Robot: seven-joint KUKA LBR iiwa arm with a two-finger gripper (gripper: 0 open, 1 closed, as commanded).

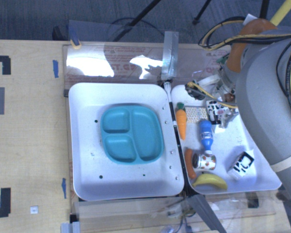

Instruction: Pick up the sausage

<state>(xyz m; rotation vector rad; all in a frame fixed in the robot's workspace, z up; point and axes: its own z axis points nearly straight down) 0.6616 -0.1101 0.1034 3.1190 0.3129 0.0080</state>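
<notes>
object: sausage [189, 163]
look: reddish-brown, slim, elongated
pose: lying flat, long axis running roughly front to back
state: partly hidden at its right side, lower end covered
place: right bin, against its left wall, near the front-left corner

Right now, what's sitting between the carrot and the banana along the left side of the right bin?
In the camera view, the sausage lies between the carrot above and the banana below, with a small mug right beside it.
</notes>
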